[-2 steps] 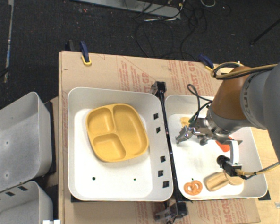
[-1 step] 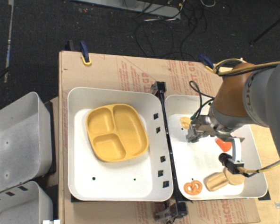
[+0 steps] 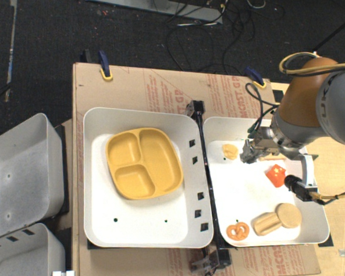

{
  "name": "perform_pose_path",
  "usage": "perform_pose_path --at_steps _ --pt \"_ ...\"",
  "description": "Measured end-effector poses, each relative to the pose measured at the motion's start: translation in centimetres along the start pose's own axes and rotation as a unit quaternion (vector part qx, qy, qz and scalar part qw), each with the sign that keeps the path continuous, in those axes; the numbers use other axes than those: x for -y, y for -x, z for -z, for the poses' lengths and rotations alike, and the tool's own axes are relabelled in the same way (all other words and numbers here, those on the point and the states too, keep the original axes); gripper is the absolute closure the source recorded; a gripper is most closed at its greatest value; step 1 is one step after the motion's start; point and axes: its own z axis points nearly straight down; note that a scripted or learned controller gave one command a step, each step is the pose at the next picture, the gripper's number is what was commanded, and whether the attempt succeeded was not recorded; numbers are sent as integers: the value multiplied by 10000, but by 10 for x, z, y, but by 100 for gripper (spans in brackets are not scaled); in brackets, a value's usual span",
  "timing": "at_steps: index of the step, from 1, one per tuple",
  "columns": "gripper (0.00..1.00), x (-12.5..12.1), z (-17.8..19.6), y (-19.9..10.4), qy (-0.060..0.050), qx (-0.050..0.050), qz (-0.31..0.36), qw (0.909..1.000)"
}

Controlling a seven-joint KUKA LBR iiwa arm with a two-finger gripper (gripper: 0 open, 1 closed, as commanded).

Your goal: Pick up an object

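In the right bin (image 3: 239,188) lie a small pale yellow piece (image 3: 230,150) near the far left corner, a red-orange block (image 3: 275,175), a tan wooden cylinder with a round cap (image 3: 277,218) and an orange pretzel-shaped piece (image 3: 237,230) at the near edge. My gripper (image 3: 251,152) hangs low over this bin, just right of the pale yellow piece and left of the red-orange block. Nothing shows between its fingers.
The left bin (image 3: 97,217) holds a yellow divided plate (image 3: 143,162). A black divider with clips (image 3: 203,177) runs between the bins. Grey bins (image 3: 19,172) stand off the bench at the left. The arm's orange band (image 3: 303,96) looms over the right bin's far side.
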Motion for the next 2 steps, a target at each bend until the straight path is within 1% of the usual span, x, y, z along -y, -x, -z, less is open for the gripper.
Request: perform_pose_path --at_steps 1,2 --pt "100 5 46 5 -3 0 -13 10000" --pt "100 4 78 5 -10 -2 7 10000"
